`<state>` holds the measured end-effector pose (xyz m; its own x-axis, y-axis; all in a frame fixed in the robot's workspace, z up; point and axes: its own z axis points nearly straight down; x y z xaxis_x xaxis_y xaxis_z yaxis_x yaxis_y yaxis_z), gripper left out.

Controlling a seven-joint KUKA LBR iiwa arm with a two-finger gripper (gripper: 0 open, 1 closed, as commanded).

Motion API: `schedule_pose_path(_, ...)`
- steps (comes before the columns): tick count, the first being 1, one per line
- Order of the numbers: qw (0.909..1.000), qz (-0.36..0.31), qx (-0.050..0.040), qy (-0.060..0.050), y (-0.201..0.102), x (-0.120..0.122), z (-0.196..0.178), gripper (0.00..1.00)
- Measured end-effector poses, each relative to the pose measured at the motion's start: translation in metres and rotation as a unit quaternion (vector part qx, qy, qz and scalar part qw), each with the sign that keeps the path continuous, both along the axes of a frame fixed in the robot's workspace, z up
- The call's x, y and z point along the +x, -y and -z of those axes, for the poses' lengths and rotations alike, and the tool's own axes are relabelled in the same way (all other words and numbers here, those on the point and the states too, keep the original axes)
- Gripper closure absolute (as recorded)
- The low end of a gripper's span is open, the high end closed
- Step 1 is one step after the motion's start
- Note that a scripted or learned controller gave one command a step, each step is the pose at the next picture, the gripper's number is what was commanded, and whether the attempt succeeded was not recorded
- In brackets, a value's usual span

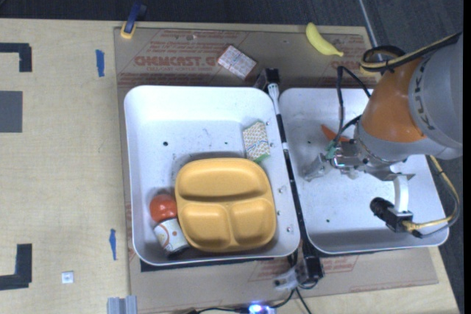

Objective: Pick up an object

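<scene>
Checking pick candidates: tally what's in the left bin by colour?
Yellow: 1, the divided tray
Orange and white: 1, the small bottle
Patterned pale: 1, the packet
Total: 3

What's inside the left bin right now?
The left bin holds a yellow tray, a patterned packet behind it, and an orange-and-white object at its left. Whatever lies under the tray is covered.
</scene>
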<state>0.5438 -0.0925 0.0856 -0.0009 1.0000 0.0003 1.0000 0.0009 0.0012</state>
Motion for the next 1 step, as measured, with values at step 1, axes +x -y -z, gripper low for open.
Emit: schedule_pose_path(1, 1.0000, 0.000, -0.0002, 0.001, -0.0007, -0.0178, -0.0002, 0.00)
